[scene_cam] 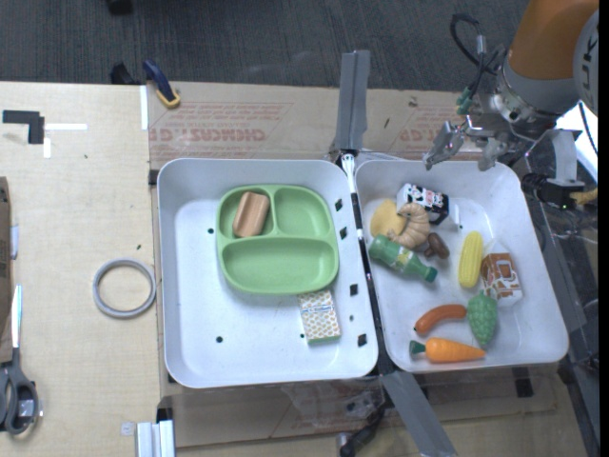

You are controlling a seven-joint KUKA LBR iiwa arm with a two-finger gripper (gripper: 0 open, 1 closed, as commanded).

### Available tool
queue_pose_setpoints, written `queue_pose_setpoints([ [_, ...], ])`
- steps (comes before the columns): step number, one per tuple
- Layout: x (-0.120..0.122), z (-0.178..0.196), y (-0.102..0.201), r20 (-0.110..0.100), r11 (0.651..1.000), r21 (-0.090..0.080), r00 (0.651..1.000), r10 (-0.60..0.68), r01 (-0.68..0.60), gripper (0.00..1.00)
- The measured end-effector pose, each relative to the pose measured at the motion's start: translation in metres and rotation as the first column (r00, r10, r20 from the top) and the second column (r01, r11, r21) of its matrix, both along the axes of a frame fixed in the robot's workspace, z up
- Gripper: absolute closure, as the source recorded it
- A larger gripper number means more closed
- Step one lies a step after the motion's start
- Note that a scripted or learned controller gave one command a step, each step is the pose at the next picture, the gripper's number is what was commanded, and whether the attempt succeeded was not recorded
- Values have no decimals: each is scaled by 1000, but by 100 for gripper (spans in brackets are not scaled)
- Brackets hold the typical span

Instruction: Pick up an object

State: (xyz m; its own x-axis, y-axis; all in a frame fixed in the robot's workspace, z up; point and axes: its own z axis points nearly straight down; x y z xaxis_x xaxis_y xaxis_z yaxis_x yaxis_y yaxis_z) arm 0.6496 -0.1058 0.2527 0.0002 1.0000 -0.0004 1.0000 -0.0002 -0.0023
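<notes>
RISK: the tight cluster of toys could let a finger land on a neighbour and knock the target aside | GRIPPER: two-finger metal gripper (461, 148) spread wide, holding nothing, above the right white bin's (542, 265) far rim | TARGET: black-and-white printed carton (423, 199) lies just below-left of it, touching the tan croissant toy (412, 224)

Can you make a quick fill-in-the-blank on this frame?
1. The green tray lies in the ____ bin.
2. The bread roll sits in the tray's upper-____ compartment.
3. The corn cob lies in the ____ bin.
4. The pincer hangs above the right bin's ____ rim.

Missing words: left; left; right; far
</notes>
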Motion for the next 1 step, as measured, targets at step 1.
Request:
queue_pose_setpoints([
  [1, 0, 9, -1, -1, 1000, -1, 1000, 2, -2, 100],
])
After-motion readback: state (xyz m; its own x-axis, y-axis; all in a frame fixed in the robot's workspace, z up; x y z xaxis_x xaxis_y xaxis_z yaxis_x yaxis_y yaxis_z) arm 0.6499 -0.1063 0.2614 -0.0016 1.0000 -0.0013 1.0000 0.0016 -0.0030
